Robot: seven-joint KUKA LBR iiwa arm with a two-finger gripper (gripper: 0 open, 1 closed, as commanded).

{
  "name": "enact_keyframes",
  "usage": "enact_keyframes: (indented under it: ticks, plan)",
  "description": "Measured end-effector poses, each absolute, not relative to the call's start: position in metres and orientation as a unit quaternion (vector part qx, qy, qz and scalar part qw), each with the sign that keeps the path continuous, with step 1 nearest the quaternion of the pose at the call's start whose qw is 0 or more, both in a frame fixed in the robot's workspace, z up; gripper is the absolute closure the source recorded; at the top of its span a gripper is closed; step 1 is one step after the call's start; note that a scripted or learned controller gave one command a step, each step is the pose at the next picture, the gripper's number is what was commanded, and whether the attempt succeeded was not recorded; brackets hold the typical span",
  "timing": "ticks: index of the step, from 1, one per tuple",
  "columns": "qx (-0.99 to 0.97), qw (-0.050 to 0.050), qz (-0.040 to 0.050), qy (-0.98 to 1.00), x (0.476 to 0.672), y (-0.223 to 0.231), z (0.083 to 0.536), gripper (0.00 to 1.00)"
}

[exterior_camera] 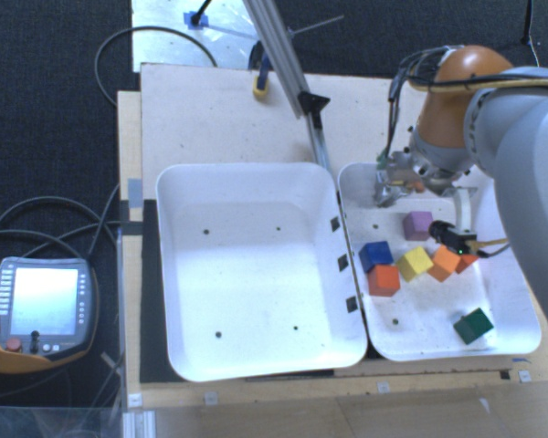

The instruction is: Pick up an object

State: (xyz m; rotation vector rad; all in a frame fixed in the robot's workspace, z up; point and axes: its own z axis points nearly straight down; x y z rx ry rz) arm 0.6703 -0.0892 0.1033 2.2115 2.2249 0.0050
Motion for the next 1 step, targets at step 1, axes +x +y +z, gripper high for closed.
enact_keyframes:
  ticks: [1]
  plan:
    - [0.706,0.004,0.0028,0.708,0.6708,-0.0925,0.1689,1.00]
